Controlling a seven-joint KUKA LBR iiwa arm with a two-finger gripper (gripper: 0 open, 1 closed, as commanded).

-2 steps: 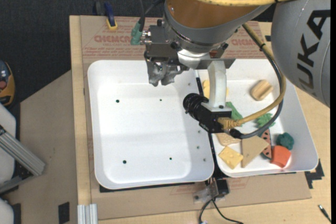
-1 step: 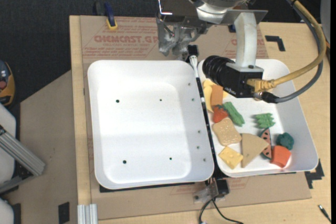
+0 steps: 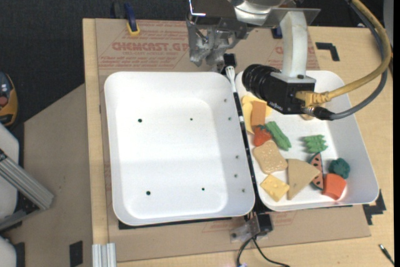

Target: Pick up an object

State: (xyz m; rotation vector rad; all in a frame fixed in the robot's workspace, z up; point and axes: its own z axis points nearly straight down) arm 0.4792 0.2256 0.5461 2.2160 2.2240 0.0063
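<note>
The left bin (image 3: 169, 147), white with small dark dots on its floor, sits beside the right bin (image 3: 356, 153), their rims touching at centre. Up at twelve o'clock the gripper (image 3: 209, 47) hangs over the cardboard just beyond the left bin's far rim; its fingers look narrow with nothing between them, though shadow muddies that. In the right bin the toy food bunches up: an orange wedge (image 3: 258, 114), a green pod (image 3: 279, 136), a tan cracker (image 3: 270, 158), a yellow cheese square (image 3: 274, 187), a green leafy piece (image 3: 314, 143) and, at five o'clock, an orange-red block (image 3: 335, 186).
</note>
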